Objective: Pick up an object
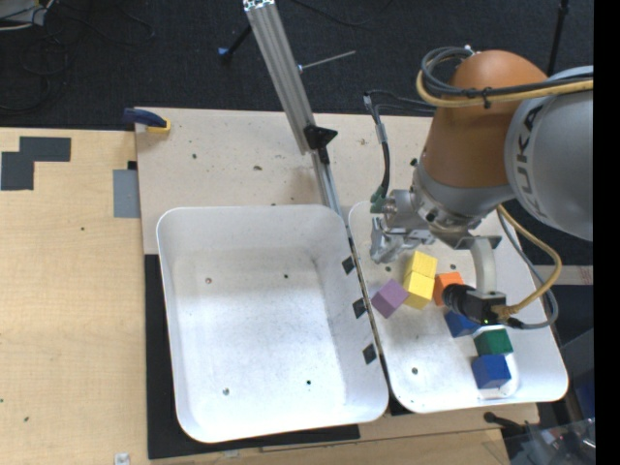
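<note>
The arm's wrist covers much of the gripper [390, 243], so whether its jaws are open or closed cannot be determined; the gripper sits low in the right bin [426, 395], near the yellow block [421, 277]; a purple block [388, 298] lies just beside the yellow block.

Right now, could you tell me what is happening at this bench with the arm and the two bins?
A grey KUKA arm reaches in from the right over the right bin, its gripper low near that bin's upper left corner. Small blocks lie there: a yellow block, a purple block, an orange block, a green block and a blue block. None is seen between its fingers, so no pick is confirmed. The left bin sits beside it.
</note>
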Controlling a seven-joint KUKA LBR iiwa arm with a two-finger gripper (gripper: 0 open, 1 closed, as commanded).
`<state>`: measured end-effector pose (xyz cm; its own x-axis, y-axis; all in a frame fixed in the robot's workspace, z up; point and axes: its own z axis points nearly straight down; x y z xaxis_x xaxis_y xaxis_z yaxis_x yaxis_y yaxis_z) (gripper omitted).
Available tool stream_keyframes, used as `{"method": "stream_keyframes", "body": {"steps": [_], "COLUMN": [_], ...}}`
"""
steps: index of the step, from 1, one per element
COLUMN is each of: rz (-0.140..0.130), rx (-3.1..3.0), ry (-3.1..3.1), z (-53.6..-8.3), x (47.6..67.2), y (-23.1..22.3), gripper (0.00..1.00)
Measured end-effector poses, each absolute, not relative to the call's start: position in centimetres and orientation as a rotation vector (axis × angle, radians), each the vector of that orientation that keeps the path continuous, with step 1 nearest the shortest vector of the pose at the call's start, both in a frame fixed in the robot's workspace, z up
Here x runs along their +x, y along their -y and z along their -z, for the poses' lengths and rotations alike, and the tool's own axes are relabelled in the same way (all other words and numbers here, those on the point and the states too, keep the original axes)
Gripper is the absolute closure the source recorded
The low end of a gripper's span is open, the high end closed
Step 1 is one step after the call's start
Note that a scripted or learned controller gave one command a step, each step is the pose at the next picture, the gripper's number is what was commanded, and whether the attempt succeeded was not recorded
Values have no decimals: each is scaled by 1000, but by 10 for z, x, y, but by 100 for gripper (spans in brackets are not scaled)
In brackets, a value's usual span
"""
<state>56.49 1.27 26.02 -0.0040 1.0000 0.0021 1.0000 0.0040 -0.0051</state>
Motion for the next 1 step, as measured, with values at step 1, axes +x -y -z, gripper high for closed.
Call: {"method": "stream_keyframes", "body": {"steps": [1], "rz": [-8], "rx": [-2212], "ry": [2221], "z": [-242], "x": [571], "y": [-63], "gripper": [100]}}
